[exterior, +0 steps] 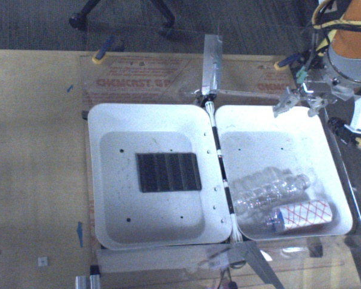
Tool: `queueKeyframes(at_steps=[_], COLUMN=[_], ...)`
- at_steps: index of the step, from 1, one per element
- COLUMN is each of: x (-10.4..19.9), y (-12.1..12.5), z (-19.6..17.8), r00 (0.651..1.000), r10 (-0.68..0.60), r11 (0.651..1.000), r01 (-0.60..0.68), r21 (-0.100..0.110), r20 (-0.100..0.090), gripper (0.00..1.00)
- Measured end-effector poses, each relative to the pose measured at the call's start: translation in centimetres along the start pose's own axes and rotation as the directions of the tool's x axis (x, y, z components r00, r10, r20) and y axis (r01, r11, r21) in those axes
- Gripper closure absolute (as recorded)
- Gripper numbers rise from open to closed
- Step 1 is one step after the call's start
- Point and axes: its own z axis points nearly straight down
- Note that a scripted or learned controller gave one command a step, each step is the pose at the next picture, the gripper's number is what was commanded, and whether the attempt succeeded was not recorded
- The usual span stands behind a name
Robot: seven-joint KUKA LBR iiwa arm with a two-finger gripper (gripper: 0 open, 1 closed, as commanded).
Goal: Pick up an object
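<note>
Hovering at one o'clock above the right bin (325, 137), your gripper (301, 103) carries nothing, fingers apart, ready for the clear plastic bottle (271, 188) at five o'clock.

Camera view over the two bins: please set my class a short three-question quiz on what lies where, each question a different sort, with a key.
1. True or false: the dark ribbed pad lies in the right bin.
2. Multiple choice: the clear bottle lies (A) in the left bin, (B) in the right bin, (C) on the bench.
3. Fill the gap: the box with the red crisscross pattern lies at the right bin's ____ edge, beside the bottle.

Key
1. False; it lies in the left bin.
2. B.
3. Near; the gripper is over the same bin's far edge, apart from both things.
</note>
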Motion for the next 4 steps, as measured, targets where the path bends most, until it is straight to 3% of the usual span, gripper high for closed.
queueKeyframes(at_steps=[1,2,3,4], x=[-2.0,-2.4,-4.6,2.8], y=[-5.1,-9.8,-12.9,-11.5], z=[8.4,17.2,17.3,17.2], r00=[0.999,0.949,0.954,0.978], r10=[0.05,-0.314,-0.3,-0.207], r11=[0.999,0.949,0.954,0.978], r01=[-0.05,0.314,0.3,0.207], r21=[-0.001,-0.013,-0.009,-0.011], r20=[0.0,0.006,0.005,0.002], gripper=[0.0,0.0,0.0,0.0])
